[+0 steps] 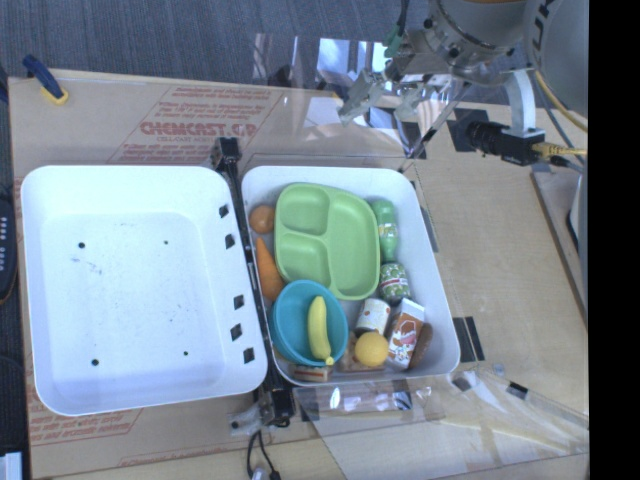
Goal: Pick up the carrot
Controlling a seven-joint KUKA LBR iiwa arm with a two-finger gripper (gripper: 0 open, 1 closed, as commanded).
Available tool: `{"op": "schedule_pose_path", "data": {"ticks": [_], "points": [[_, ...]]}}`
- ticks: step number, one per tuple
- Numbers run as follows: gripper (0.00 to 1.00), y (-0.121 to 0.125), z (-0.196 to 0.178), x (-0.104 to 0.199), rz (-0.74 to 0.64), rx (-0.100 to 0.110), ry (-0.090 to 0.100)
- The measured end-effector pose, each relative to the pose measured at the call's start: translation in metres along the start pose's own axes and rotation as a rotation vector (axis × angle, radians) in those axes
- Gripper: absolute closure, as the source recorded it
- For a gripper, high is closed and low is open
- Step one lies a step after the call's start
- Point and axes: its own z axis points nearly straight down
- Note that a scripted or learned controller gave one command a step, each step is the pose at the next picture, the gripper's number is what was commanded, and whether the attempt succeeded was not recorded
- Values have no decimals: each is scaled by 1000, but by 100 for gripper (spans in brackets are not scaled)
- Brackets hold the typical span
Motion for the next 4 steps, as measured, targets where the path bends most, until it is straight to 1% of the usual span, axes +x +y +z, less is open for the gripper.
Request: {"op": "schedule_pose_path", "data": {"ticks": [1, 2, 3, 4], "points": [[0, -19, -68, -5, 196, 0, -1], [0, -43, -40, -6, 580, 11, 1], [0, -5, -69, -7, 892, 5, -1], [0, 1, -141, -27, 1146, 5, -1]]}}
